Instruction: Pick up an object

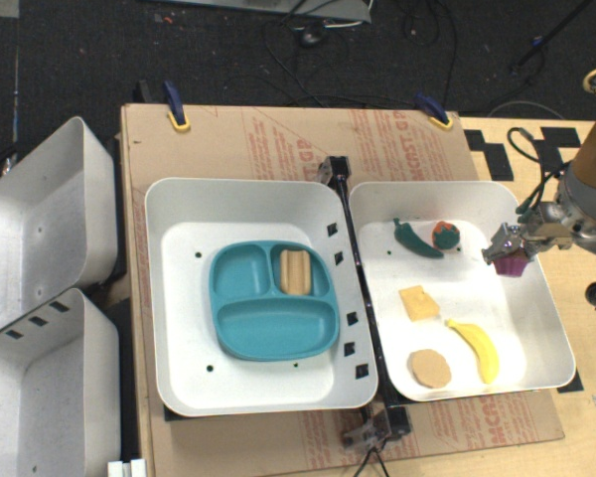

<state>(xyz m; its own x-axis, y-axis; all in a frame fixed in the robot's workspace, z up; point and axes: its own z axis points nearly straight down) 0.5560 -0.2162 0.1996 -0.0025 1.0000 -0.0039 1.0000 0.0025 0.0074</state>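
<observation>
My gripper (510,250) hangs over the right edge of the right bin (536,311), reaching in from the right. A small purple object (514,263) sits between its fingertips, and the fingers look shut on it. On the bin floor lie a dark green pepper (417,239), a red round fruit (445,234), a yellow cheese slice (418,302), a banana (476,350) and a round tan cookie (430,369).
The left bin (179,266) holds a teal divided plate (268,316) with a tan wooden piece (295,271) in its upper right compartment. A black divider with clips (353,286) runs between the bins. Two spare white bins (40,296) lie off the bench at the left.
</observation>
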